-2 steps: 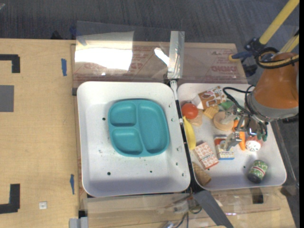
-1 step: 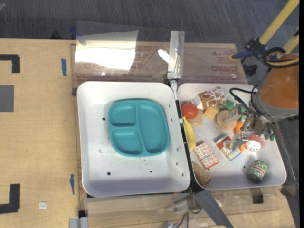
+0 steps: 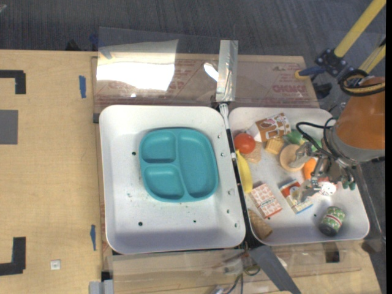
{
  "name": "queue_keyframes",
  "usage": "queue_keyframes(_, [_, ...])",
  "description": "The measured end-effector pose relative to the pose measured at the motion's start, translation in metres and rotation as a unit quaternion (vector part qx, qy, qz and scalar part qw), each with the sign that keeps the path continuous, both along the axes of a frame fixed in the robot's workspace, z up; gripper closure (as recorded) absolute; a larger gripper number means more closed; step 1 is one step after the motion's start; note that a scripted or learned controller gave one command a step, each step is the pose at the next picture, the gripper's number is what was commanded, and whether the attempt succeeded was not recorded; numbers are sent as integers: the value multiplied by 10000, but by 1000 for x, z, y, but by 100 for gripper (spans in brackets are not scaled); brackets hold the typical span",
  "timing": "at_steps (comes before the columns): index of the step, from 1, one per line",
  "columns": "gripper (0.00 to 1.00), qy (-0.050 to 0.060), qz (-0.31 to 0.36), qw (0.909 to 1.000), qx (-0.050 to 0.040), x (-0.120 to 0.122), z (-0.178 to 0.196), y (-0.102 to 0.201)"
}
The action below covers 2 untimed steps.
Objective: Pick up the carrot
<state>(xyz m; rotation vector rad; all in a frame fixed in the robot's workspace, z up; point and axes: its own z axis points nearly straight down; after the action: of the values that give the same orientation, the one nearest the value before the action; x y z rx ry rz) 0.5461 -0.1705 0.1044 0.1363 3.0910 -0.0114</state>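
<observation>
Nearest the camera: bottom rim of the right shallow white bin (image 3: 306,237), and just inside it a small dark green-labelled can (image 3: 331,220) lying near the lower right corner.
Landmark: that right bin; every place below is given against it.
Carrot: small orange carrot-shaped piece (image 3: 310,166), right of the bin's middle, wedged among other toys and partly covered by the gripper.
Gripper: grey two-finger gripper (image 3: 316,175) sits low over the carrot, inside the bin's right half; whether it is released, clenched or grasping cannot be told, as cables and clutter hide it.
Right bin contents: red tomato-like ball (image 3: 245,143) at upper left, yellow banana (image 3: 245,172) along the left wall, patterned snack box (image 3: 273,127) at the top, tan round piece (image 3: 291,156) just left of the carrot, pink-printed carton (image 3: 266,200) low in the middle, small red and blue packets (image 3: 295,196) below the carrot.
Left bin contents: teal three-compartment plastic plate (image 3: 179,163) in the middle of the left white bin (image 3: 116,182), beside the right bin's left wall.
Risk: crowding; I judge a close could catch the tan piece or a packet instead.
Risk: a grip on the tapered, smooth carrot may slip on lifting.
Risk: black cable (image 3: 309,129) could snag toys.
</observation>
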Motion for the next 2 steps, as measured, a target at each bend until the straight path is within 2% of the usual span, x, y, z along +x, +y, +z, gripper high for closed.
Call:
queue_keyframes(1, [100, -8, 3, 10000, -6, 0, 9, 0])
queue_keyframes(2, [100, 163, 234, 9996, 26, -46, 119, 29])
